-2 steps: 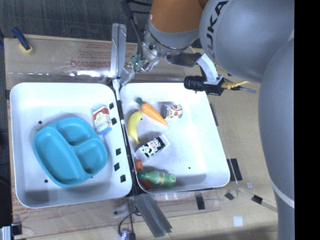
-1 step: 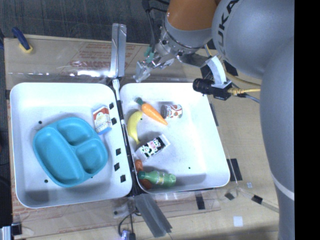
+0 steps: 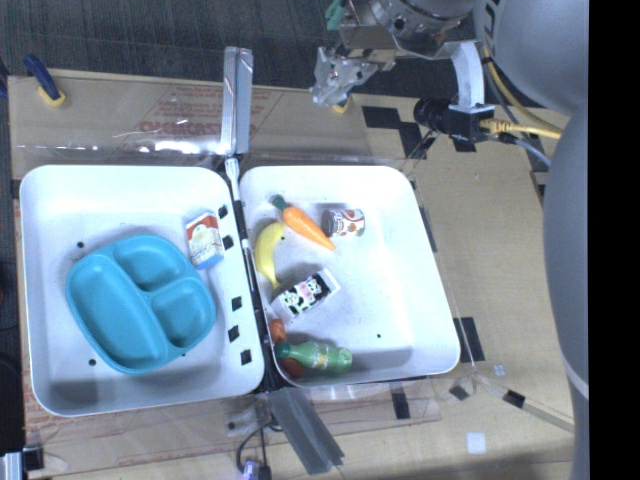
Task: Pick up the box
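A small white box with red and blue print (image 3: 203, 238) stands in the left bin (image 3: 60, 193), against its right wall and beside the blue divided plate (image 3: 140, 300). A second small box with a black-and-white pattern (image 3: 303, 294) lies flat in the middle of the right bin (image 3: 400, 268). My gripper (image 3: 333, 86) hangs high behind the right bin's far edge, over the bench. It is well apart from both boxes and nothing hangs from it.
The right bin also holds a banana (image 3: 267, 251), a carrot (image 3: 303, 225), a small can (image 3: 343, 222) on its side and a green bottle (image 3: 315, 357) at the near wall. A small orange item (image 3: 277, 330) lies by the divider.
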`<state>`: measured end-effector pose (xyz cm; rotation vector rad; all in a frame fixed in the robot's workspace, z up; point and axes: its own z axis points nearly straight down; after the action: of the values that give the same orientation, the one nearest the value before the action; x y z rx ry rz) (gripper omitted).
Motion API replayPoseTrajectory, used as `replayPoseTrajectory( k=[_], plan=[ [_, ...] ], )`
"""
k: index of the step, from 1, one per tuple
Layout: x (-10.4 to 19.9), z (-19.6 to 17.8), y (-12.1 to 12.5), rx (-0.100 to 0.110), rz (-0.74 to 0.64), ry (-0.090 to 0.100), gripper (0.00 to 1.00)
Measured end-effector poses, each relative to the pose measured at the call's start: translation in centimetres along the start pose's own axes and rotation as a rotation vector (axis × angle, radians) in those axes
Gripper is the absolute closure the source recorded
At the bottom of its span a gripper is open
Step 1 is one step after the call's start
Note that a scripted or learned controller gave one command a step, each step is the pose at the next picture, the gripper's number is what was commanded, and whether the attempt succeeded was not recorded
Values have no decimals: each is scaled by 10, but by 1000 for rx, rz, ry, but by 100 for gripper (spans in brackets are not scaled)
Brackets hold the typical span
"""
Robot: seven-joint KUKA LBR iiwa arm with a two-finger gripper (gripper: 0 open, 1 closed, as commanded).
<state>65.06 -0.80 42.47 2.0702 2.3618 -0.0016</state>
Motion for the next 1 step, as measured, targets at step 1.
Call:
replayPoseTrajectory(
  k=[1],
  plan=[
    [-93, 60, -15, 3, -21, 1, 100]
  ],
)
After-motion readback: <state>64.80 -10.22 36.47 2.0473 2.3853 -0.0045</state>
